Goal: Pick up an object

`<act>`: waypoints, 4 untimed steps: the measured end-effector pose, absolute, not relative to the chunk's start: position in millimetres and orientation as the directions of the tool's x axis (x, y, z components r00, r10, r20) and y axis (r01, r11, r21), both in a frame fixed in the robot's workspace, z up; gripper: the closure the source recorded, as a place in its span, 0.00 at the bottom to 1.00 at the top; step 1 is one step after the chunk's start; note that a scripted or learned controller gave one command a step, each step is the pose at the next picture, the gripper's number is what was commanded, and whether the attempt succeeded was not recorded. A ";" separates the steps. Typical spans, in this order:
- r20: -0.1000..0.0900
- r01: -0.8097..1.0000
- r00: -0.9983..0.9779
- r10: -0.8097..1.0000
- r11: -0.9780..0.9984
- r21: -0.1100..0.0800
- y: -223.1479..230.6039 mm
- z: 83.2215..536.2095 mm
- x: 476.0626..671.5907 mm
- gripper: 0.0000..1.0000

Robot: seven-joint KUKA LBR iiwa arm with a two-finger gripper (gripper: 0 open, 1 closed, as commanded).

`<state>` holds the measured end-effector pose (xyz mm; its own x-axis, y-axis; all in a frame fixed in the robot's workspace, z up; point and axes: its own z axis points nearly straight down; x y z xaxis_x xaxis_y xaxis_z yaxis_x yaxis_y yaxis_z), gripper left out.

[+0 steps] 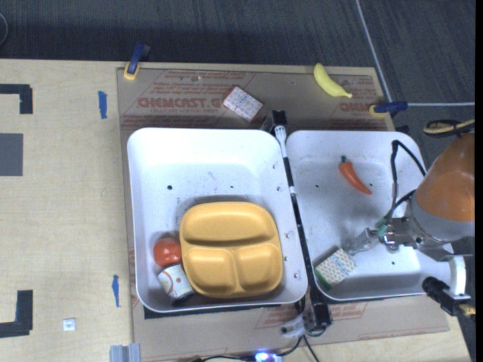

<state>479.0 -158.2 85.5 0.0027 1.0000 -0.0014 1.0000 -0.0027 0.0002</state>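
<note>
One small flat packet (336, 266) (lower right bin) looks light and stiff; we'd pinch its edges. Whether the claw (361, 241) is clenched, we cannot tell.

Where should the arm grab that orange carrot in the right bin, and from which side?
Take the carrot across its thick orange middle, coming straight down. It lies flat and slanted on the right bin floor, with open floor on both long sides for the fingers.

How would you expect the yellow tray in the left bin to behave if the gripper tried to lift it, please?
The yellow tray looks moulded and stiff, so it probably won't flop. It is broad with rounded, glossy edges, so two fingers may slip off. It lies against the orange ball, which might roll if the tray shifts.
</note>
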 end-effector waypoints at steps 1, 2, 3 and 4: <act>0.001 1.000 -0.001 1.000 0.001 0.003 -105.4 85.8 480.8 0.00; 0.000 1.000 0.000 1.000 0.000 0.007 -105.9 96.0 482.0 1.00; 0.000 1.000 0.000 1.000 0.000 0.007 -105.9 95.9 481.9 0.00; 0.000 1.000 -0.001 1.000 0.001 0.003 -91.9 86.0 480.6 0.00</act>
<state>480.6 -91.9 86.0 -0.0007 1.0000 0.0005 1.0000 0.0007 0.0032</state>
